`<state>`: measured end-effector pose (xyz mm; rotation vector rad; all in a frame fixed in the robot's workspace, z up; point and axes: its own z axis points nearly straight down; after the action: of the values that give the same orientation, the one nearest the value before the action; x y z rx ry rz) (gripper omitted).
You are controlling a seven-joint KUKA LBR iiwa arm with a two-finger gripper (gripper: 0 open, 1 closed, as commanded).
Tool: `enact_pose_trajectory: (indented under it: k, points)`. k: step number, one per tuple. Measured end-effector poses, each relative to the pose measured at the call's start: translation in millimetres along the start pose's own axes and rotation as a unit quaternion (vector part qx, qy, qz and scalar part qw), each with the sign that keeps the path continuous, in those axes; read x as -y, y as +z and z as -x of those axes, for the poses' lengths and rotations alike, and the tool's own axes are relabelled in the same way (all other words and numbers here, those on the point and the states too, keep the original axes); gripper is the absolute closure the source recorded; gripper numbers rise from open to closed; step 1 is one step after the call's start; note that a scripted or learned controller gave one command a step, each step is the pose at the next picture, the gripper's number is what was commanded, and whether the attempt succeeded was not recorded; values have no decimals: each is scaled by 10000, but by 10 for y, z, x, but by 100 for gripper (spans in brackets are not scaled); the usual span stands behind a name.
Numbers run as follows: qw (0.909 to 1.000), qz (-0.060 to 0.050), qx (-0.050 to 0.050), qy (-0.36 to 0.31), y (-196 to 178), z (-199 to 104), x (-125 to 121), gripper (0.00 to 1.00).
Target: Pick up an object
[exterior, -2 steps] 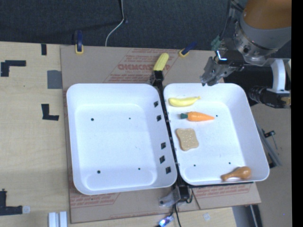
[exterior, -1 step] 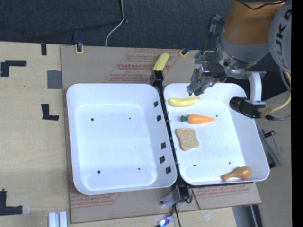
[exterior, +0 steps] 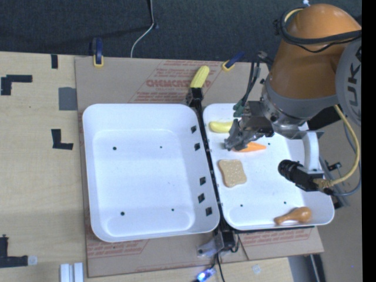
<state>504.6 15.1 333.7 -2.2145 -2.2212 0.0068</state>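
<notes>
In the camera view two white bins sit side by side on a sheet of brown cardboard (exterior: 170,75) laid over the wooden surface (exterior: 35,157). The left bin (exterior: 94,122) fills the middle of the frame; the right bin (exterior: 317,216) lies toward the right, partly under the arm. Red print on the cardboard above the left bin looks like a mirrored "CHEMCRS..." word, not fully legible; more red lettering along the cardboard's lower edge is too small to read. White letters, seemingly "UK", show on the grey arm housing at the far right edge. The arm (exterior: 317,46), orange dome above grey, comes in from the upper right, and the gripper (exterior: 239,141) hangs low over the upper part of the right bin. Its dark fingers are down at the left end of a carrot (exterior: 256,148), which lies flat and pokes out to the right of them; whether they are clenched on it or released I cannot tell. A banana (exterior: 220,126) lies just to the upper left of the gripper. A bread slice (exterior: 232,173) lies below it, apart from the carrot. A drumstick (exterior: 294,216) rests near the bin's lower right corner. A yellow-handled clamp (exterior: 198,78) sits at the top of the seam between the bins.
</notes>
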Motion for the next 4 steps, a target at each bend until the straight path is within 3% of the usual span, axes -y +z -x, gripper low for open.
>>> enact_pose_trajectory:
  k: [1,2,3,4]
  points:
    - [10000,-15,17,61,739,880,113,100]
    - [10000,81,-3,-31,-96,209,-405,100]
    - [10000,69,-3,-17,-785,-121,-478,100]
    - [10000,-23,4,6,-176,-251,248,100]
